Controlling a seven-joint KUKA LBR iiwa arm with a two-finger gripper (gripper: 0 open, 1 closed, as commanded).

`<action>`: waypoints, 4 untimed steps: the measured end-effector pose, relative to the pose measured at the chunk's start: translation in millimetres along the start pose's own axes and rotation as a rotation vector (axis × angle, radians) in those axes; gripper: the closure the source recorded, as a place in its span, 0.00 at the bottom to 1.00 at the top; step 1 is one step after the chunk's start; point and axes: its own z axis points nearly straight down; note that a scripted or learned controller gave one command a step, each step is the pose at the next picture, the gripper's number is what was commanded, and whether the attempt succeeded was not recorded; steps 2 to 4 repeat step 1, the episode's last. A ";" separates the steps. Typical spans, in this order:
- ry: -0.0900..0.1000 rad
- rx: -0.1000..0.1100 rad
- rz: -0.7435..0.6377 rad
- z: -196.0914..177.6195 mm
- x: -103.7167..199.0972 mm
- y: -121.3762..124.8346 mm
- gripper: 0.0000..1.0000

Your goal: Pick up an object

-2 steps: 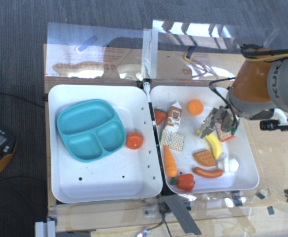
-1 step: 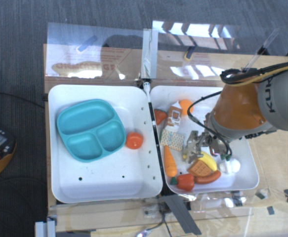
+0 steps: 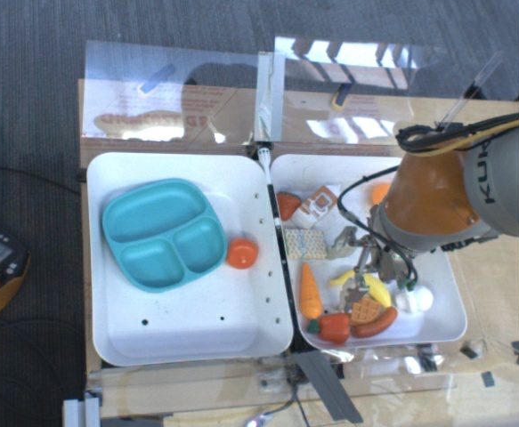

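We see a robotics lab: 2 shallow white plastic bins (image 3: 179, 327) on a wooden bench (image 3: 348, 114), grey carpet floor (image 3: 28, 60), and a grey-and-orange industrial arm (image 3: 446, 194).

My grey arm with its orange band (image 3: 430, 194) reaches in from the right, wrist bent downward, and my claw (image 3: 366, 278) hangs low inside the right white bin (image 3: 450, 323).

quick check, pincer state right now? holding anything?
Pincer: cannot tell if it holds anything. It sits low in the right bin, over the yellow toy and the waffle piece.
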 end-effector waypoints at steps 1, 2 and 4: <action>-0.004 0.000 -0.024 -1.0 38.1 -8.2 0.00; -0.004 0.000 -0.024 -1.0 38.1 -8.2 0.00; -0.004 0.000 -0.024 -1.0 38.1 -8.2 0.00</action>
